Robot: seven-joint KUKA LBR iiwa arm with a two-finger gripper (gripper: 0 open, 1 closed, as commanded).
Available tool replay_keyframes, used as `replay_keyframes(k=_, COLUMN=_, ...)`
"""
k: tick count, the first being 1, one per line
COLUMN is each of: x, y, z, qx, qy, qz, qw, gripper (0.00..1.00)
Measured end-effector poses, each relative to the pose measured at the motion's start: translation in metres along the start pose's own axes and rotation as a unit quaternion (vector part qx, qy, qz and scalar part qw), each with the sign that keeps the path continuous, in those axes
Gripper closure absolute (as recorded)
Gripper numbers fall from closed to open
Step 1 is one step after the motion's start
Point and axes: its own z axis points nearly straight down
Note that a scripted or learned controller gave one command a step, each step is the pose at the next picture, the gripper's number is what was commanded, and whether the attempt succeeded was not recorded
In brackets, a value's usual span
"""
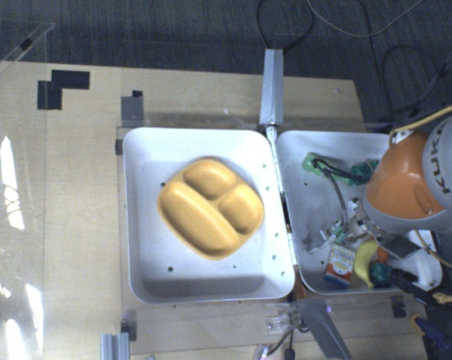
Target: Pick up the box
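Pale wooden bench under dark carpet at the far edge, black cables looping across that carpet. Two shallow white bins side by side on the bench. Left bin: one yellow three-lobed moulded tray lying near the middle. Right bin: green and dark cable-like item toward the far side, small clutter nearer. Grey arm with orange band reaching in from the right over the right bin's near half. Fingers low amid the clutter, too small and hidden to tell whether open or closed. Box, orange, white and blue, at the near edge of the right bin, just beside a yellow banana-like object on its right.
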Motion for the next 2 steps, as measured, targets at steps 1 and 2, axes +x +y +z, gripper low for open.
replay_keyframes(k=1, x=0.0000, y=0.0000, z=0.0000, qx=0.000, qy=0.000, qz=0.000, qw=1.0000, gripper=0.00)
replay_keyframes(k=2, x=-0.0002, y=0.0032, z=-0.0087, qx=-0.001, qy=0.001, qz=-0.001, qw=1.0000, gripper=1.00)
